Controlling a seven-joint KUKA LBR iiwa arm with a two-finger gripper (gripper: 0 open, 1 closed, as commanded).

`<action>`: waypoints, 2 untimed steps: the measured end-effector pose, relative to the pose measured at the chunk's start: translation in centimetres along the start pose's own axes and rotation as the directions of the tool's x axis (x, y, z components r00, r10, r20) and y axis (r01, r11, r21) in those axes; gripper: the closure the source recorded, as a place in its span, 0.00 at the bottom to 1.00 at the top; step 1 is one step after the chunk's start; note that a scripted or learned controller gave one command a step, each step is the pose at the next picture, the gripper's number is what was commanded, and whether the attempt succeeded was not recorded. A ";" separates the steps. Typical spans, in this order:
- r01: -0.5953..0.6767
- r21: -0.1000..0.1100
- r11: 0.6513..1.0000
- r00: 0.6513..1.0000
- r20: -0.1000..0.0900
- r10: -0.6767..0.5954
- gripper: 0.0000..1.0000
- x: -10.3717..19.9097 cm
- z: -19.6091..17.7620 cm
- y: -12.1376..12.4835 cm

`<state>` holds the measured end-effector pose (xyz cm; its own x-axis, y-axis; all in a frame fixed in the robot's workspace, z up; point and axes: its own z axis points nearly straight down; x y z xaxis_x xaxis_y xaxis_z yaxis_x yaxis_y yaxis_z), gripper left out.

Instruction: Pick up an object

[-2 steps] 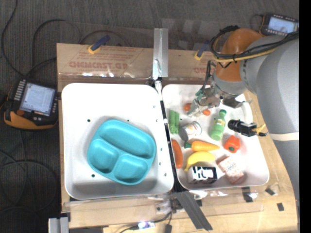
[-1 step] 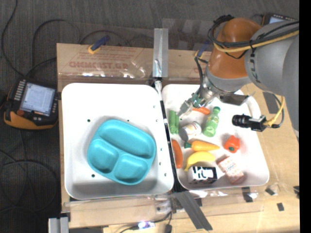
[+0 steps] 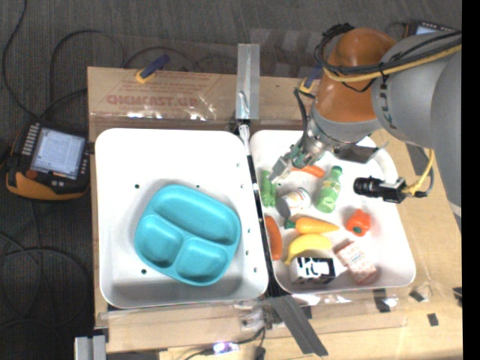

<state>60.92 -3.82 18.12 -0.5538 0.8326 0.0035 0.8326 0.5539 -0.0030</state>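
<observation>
My gripper [image 3: 289, 163] hangs low over the back left part of the right bin [image 3: 397, 235]. A small orange piece [image 3: 310, 171] lies just to its right, and a green bottle [image 3: 328, 188] stands beyond that. Just below the gripper lie a small can [image 3: 295, 200] and a green vegetable [image 3: 266, 187]. Nearer the front are an orange carrot [image 3: 316, 224], a yellow banana [image 3: 306, 244], an orange pepper [image 3: 358, 221], a pink carton [image 3: 355, 262] and a black-and-white box [image 3: 313, 268]. I see nothing held in the gripper.
A reddish sausage [image 3: 274, 237] lies along the right bin's left wall. The left bin [image 3: 120, 163] holds a blue divided plate [image 3: 187, 233]. A metal divider [image 3: 247, 88] stands at the back between the bins. The grey arm [image 3: 420, 73] covers the right bin's back right corner.
</observation>
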 end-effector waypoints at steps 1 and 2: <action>-0.063 0.000 0.998 0.998 0.004 0.063 1.00 -4.1 -12.7 -3.0; -0.194 0.000 0.981 0.981 0.003 0.194 1.00 -1.9 -17.0 0.0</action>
<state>62.03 -5.42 35.10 -0.3819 0.9242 -0.0004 0.9242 0.3819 -0.0034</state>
